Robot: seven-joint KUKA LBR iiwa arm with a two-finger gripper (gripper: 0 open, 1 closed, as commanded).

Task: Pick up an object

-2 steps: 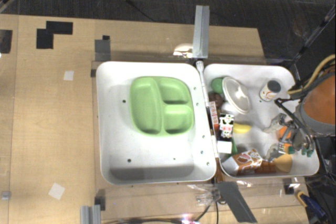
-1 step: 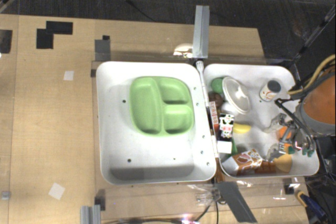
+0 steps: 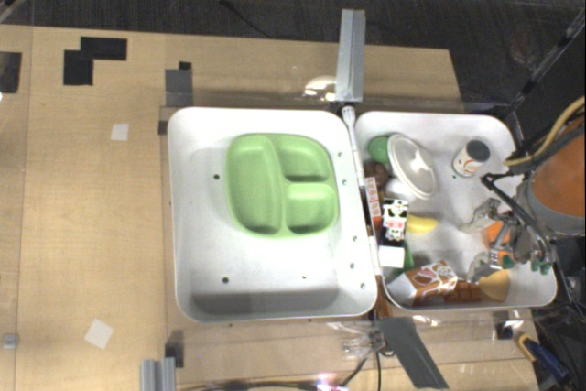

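We look down on a bench (image 3: 82, 224) bearing two white bins side by side. The left bin (image 3: 197, 279) holds a green divided tray (image 3: 279, 183) lying flat near its middle. The right bin (image 3: 540, 293) is crowded with small things. The arm (image 3: 560, 188), grey with an orange band, reaches in from the right and hangs over that bin's right side. Its gripper (image 3: 508, 243) sits low among the clutter there, but we cannot tell how it is set or whether it has hold of anything.

Among the smaller things are a metal bowl (image 3: 412, 165) tipped near the divider, a brown packet (image 3: 439, 281) along the front wall, a yellow piece (image 3: 421, 224) mid-bin, and a small round cup (image 3: 472, 156) at the back.

We judge the pick as not yet shown done: nothing is seen lifted clear, and the grasp and lift remain.
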